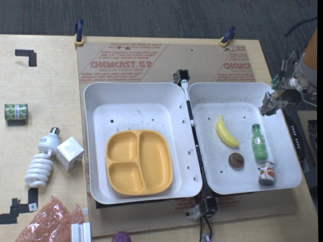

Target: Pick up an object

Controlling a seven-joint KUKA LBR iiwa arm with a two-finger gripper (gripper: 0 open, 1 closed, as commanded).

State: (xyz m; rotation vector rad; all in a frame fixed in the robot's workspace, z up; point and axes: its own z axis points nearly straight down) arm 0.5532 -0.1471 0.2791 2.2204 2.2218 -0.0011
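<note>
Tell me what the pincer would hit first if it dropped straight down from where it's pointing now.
Probably the bare white floor of the right-hand shallow bin near its upper right corner; the pincer hangs above the green plastic bottle, though depth is unclear.

Tray [139,163] in left bin [96,100] — banana [226,132] in right bin [282,178].

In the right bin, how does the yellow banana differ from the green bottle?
The yellow banana is curved and lies slantwise; the green bottle is straight, lying along the bin with its cap toward the far side. The banana sits nearer the bin's middle, the bottle nearer its right wall. Both lie flat in the right white bin, untouched.
</note>
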